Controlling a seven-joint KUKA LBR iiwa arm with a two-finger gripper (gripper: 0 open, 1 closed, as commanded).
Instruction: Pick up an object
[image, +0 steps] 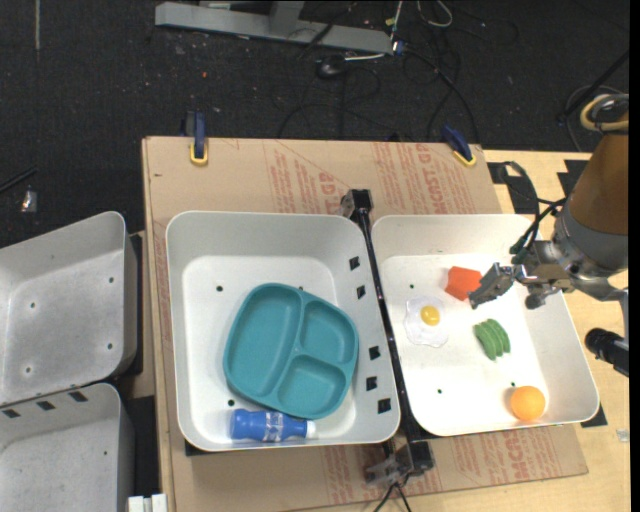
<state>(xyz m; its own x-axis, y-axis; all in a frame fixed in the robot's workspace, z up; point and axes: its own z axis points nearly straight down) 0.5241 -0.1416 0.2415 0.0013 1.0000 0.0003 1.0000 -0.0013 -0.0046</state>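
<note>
The right bin (570, 330) holds a red-orange block (461, 281), a toy fried egg (428, 320), a green ridged piece (492, 338) and an orange ball (527, 402). My gripper (513, 288) hangs over the upper right part of this bin, just right of the red-orange block and above the green piece. Its two dark fingers stand apart, so it is open, with nothing between them. The grey arm with its orange band (605, 190) comes in from the right edge.
The left bin (190, 300) holds a teal divided plate (291, 350) and a blue bottle (266, 426) lying along its front wall. A black divider (375, 300) separates the bins. Grey trays (60, 300) sit off the bench at the left.
</note>
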